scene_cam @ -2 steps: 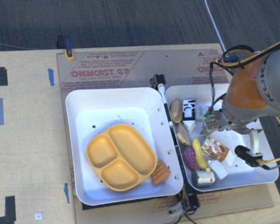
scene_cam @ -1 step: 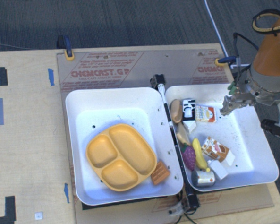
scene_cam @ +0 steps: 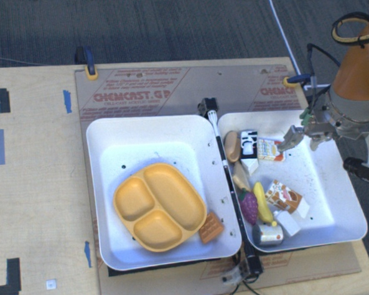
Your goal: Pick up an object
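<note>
My gripper (scene_cam: 302,140) hangs over the upper right part of the right bin (scene_cam: 327,185), its two grey fingers (scene_cam: 290,136) spread apart and open, with bare bin floor showing between them. Just left of the nearer fingertip lies a small white and orange packet (scene_cam: 267,149); no contact is visible. Along the bin's left side lie a tan bread roll (scene_cam: 232,145), a black box (scene_cam: 249,141), a yellow banana (scene_cam: 261,201), purple grapes (scene_cam: 249,208), a brown and white snack packet (scene_cam: 283,197) and a small white tub (scene_cam: 271,234).
The left bin (scene_cam: 115,142) holds a yellow divided plate (scene_cam: 158,206) and a brown waffle-like piece (scene_cam: 209,228) at its lower right. A black clamp (scene_cam: 207,105) sits on the ridge between the bins. The arm's orange band (scene_cam: 354,71) rises at the right.
</note>
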Robot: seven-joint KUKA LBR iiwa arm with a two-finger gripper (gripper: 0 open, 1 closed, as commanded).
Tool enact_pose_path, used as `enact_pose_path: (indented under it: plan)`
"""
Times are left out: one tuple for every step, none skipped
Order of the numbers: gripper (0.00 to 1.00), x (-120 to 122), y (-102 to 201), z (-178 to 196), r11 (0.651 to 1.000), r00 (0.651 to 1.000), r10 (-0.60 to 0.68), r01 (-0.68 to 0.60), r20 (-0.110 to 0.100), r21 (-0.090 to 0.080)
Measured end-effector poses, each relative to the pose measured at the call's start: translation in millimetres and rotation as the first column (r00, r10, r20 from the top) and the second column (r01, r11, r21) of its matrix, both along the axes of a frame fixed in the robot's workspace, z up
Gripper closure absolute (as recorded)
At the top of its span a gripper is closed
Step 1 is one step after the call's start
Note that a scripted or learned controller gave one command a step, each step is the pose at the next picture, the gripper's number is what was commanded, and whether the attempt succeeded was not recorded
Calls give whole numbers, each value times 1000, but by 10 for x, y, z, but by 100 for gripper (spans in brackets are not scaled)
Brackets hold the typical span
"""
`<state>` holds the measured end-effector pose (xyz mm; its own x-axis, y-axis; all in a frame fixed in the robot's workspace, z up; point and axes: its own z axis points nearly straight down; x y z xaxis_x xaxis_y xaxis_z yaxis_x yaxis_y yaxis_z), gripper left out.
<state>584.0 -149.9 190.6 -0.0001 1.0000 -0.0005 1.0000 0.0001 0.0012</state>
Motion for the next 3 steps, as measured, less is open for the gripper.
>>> enact_pose_path:
  plan:
    - [0, -216, 328, -955, 1000, 1000, 0, 0, 1, 0]
    - [100, -213, 330, -858, 1000, 1000, 0, 0, 2, -1]
    - [100, -675, 611, -56, 1000, 1000, 0, 0, 0, 1]
